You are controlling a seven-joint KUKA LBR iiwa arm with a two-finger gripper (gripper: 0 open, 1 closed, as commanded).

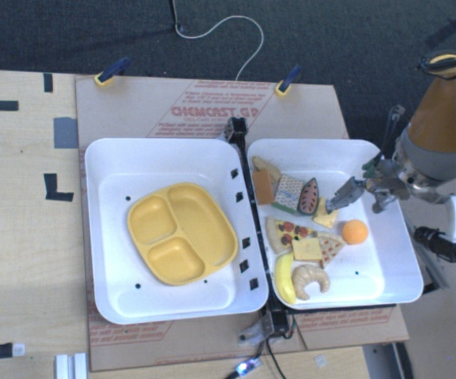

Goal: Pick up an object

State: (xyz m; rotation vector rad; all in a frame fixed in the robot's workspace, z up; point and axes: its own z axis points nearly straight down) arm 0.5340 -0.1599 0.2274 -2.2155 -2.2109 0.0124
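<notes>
— What lies nearest the gripper [340, 200]?
— An orange ball [355, 232], round, just below its tip, and a dark pointed slice [309, 197] just to its left.
— And farther off?
— A pizza wedge [288, 231], flat, lower left; beneath it a tan croissant [310, 279] touching a yellow banana [284, 278].

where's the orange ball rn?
The orange ball sits in the right bin, toward its right side, just right of the pizza slice and slightly below the claw.
</notes>
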